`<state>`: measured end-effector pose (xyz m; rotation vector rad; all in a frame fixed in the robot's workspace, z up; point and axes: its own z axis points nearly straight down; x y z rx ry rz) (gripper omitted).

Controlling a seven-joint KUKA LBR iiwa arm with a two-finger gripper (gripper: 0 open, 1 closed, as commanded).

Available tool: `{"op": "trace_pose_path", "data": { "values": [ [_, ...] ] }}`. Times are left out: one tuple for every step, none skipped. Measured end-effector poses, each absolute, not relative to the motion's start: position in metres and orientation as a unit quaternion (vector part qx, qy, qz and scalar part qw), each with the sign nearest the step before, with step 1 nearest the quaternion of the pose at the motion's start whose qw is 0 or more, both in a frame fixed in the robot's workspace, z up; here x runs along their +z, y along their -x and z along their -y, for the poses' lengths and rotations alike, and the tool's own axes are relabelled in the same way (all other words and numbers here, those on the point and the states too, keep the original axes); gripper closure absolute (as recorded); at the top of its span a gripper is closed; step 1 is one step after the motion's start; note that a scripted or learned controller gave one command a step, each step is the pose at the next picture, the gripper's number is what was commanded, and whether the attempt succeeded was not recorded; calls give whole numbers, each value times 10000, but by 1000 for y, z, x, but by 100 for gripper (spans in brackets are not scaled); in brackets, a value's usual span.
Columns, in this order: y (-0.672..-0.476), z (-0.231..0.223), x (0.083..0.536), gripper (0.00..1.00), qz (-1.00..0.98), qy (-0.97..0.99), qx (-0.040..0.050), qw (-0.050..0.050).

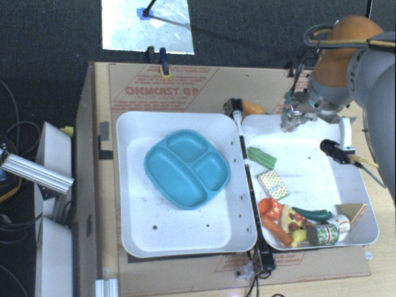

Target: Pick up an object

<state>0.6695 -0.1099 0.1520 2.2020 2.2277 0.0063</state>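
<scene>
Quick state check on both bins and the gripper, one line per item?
gripper: over the right bin's far-left corner, nothing seen held
blue divided plate: lying flat in the left bin, compartments bare
green block: lying flat, alone, right bin
checkered packet: lying flat, near the pile
toy food pile: heaped in the near corner
can: on its side

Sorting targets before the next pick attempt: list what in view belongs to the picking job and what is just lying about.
Belongs to the job:
- tool, at the right bin's far edge
- right bin
- green block
- patterned packet
- can
- carrot

Just lying about:
- blue divided plate in the left bin
- foil sheet behind the bench
</scene>
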Motion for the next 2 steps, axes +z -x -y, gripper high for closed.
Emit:
{"op": "trace_pose_path", "data": {
  "values": [
    [-669,21,186,100,-7085,-7057,15,14],
    [-669,-91,185,100,-7095,-7047,19,-5]
  ]
}}
